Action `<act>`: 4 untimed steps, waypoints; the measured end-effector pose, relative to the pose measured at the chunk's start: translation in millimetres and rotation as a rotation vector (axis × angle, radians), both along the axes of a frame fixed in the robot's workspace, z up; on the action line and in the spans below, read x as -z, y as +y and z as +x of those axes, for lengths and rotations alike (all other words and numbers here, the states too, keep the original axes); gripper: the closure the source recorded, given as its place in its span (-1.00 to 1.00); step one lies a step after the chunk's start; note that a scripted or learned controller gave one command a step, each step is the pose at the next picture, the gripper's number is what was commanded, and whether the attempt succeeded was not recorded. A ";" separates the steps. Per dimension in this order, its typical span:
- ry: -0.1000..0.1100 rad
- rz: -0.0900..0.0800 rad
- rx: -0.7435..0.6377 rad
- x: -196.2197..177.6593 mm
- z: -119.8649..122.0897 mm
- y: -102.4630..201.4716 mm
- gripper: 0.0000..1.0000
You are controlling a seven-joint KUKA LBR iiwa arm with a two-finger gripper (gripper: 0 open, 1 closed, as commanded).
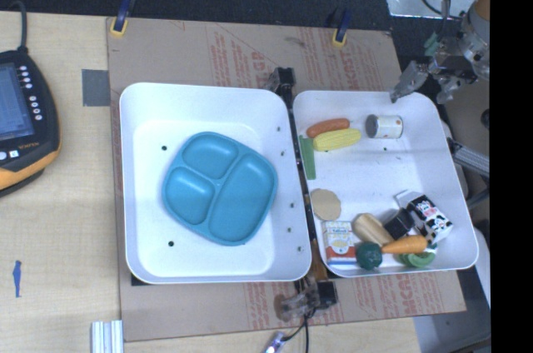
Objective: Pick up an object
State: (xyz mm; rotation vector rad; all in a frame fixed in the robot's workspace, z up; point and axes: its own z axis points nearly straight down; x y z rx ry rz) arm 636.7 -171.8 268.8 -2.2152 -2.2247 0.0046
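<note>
My gripper (pixel 426 87) hangs at the upper right, above the far right corner of the right bin (pixel 379 176); its two fingers are spread apart with nothing between them. Just below and left of it lies a small grey-and-white can (pixel 385 126) on its side. Further left in that bin are a sausage (pixel 328 126), a yellow corn cob (pixel 336 140) and a green strip (pixel 307 157). Along the near edge lie a tan disc (pixel 326 203), a small carton (pixel 338 237), a bread roll (pixel 371 228), a carrot (pixel 408 245), a green ball (pixel 369 256) and a black-and-white carton (pixel 426 216).
The left bin (pixel 146 251) holds a blue divided plate (pixel 220 186). A teach pendant (pixel 21 118) lies on the bench at far left. Clamps (pixel 122 16) pin the cardboard at the back edge.
</note>
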 end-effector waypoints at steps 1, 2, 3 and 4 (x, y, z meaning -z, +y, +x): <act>0.002 0.000 -0.002 80.4 -64.2 68.6 -1.00; -0.001 0.000 0.002 51.4 -160.9 -0.4 -1.00; 0.002 0.001 -0.002 175.7 -137.6 20.9 -1.00; 0.003 0.000 -0.006 165.3 -137.2 19.7 1.00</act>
